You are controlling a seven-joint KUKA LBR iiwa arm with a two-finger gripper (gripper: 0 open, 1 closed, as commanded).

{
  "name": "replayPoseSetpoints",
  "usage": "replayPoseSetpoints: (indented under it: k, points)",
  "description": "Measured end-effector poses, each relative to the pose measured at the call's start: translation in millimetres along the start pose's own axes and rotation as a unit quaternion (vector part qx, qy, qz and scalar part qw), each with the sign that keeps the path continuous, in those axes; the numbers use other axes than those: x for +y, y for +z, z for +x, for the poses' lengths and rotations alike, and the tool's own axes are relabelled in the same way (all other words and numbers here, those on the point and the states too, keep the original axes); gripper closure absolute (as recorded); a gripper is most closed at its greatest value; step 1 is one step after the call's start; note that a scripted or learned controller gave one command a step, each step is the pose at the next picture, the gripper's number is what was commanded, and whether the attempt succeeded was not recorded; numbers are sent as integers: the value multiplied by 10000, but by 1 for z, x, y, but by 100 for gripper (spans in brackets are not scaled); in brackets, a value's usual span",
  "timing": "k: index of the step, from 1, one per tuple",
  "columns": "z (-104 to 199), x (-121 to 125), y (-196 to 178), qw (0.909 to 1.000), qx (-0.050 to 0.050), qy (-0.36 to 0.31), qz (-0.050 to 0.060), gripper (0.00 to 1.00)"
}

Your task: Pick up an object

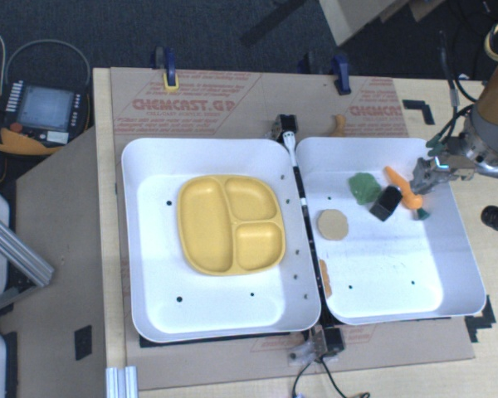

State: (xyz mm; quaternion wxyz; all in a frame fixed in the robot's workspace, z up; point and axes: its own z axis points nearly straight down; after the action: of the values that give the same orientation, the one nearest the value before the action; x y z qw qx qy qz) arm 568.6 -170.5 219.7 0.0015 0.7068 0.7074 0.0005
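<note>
While the board under the bins reads "CHEMCAST GP", I cannot tell the claw's state.

A pale wooden bench stands on dark blue-grey carpet, and a sheet of brown cardboard printed with red letters covers the bench top, held along its far edge by two blue clamps. Left of the bench, on the carpet, sits a handheld control screen ringed by a black cable; beyond the bench's far right corner stands a beige piece of equipment
</note>
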Motion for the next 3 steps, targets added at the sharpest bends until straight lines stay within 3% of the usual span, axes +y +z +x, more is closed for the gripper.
replayPoseSetpoints:
  k: [2,3]
  points:
    - [97,-25,-16,10000,20,-20,25,100]
    - [149,-33,-3,10000,21,-23,30,100]
